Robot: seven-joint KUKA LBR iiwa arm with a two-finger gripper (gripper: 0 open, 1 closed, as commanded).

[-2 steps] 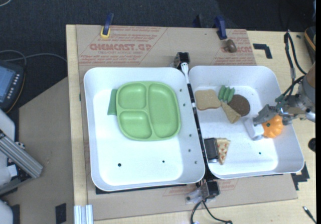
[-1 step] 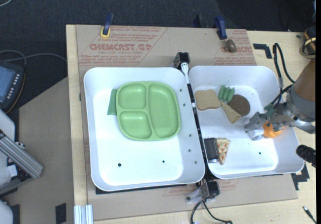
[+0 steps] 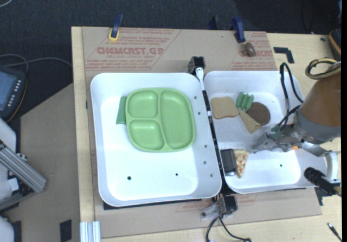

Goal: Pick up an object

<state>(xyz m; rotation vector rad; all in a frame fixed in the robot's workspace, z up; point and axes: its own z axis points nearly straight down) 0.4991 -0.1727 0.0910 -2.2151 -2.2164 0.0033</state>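
Whether the gripper [image 3: 271, 140] pinches something I cannot tell; it hangs low near the right bin's [image 3: 260, 181] right edge. From the left: a green divided plate [image 3: 160, 119] in the left bin [image 3: 146, 186], then toast [image 3: 223, 107], green beans [image 3: 244, 100], a brown patty [image 3: 259, 113], and a pizza slice [image 3: 240, 163] near the front edge.

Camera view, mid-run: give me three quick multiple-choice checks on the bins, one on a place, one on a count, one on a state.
1. Where does the green tray lie?
A. left bin
B. right bin
C. on the bare bench

2. How many compartments does the green tray have?
A. two
B. three
C. five

3. How does the gripper stand against the pizza slice?
A. clamped on it
B. apart from it, above the right bin's floor
C. over the left bin

Answers: 1 A, it rests on the left bin floor. 2 B, two small and one long. 3 B, white floor shows between them in the right bin.
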